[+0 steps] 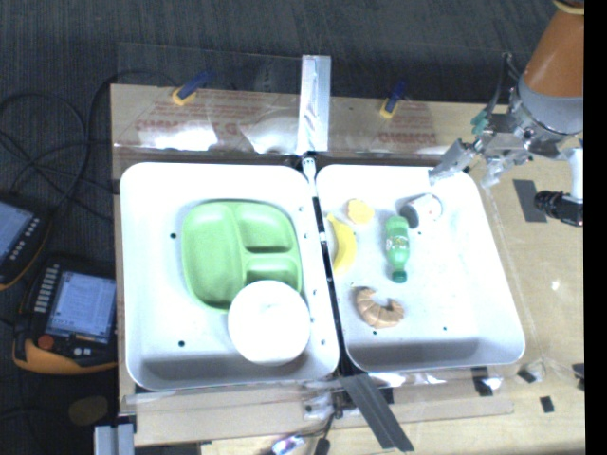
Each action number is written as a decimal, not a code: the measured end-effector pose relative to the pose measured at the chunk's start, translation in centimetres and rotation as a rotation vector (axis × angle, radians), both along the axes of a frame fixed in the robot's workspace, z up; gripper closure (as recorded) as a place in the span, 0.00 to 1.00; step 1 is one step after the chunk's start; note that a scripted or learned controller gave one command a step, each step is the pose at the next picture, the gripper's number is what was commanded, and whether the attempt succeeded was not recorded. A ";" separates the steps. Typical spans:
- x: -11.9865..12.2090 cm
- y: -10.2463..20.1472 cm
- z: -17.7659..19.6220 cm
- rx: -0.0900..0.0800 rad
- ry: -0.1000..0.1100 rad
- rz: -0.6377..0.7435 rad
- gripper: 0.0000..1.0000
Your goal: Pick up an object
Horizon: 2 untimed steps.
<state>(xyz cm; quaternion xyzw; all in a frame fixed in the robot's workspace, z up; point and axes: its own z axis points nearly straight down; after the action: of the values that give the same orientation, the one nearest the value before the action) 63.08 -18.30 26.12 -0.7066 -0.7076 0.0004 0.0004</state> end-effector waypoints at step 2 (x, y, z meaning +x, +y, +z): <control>0.6 4.1 -16.3 0.001 -0.029 0.058 0.00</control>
<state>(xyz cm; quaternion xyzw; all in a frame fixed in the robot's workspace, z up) 63.64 -14.18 9.87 -0.6856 -0.7279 -0.0103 -0.0096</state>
